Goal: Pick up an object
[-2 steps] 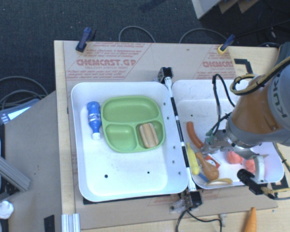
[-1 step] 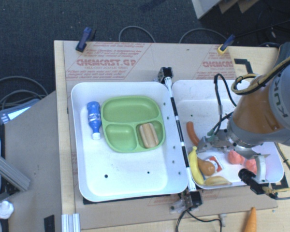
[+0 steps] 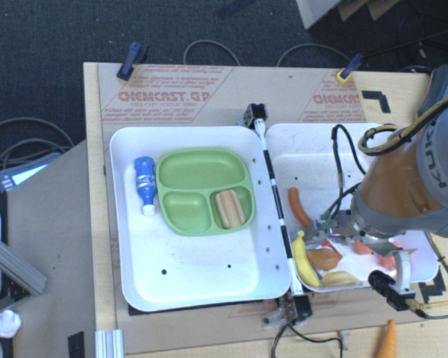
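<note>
One arm (image 3: 403, 177) reaches in from the right and bends down over the right bin (image 3: 313, 136), its gripper (image 3: 342, 233) low among the food at that bin's near end; whether the pincer is released or clenched cannot be told from this angle, and nothing can be seen held in it. Just left of the gripper lie one yellow banana (image 3: 305, 263) along the bin's left wall, one brown rounded piece (image 3: 325, 257) touching the banana, and one pale tan piece (image 3: 340, 278) at the near edge. One orange-red sausage (image 3: 300, 207) lies slanted a little farther up the same bin. Small red bits (image 3: 366, 248) show beneath the wrist, too hidden to name. Across the divider, the left bin (image 3: 187, 274) holds one green three-compartment tray (image 3: 201, 170), with one bread roll (image 3: 228, 208) in its lower right compartment, and one blue bottle (image 3: 144, 183) with a white cap lying just beside the tray's left edge. Both bins rest on a bench (image 3: 172, 95) covered with printed board.
</note>
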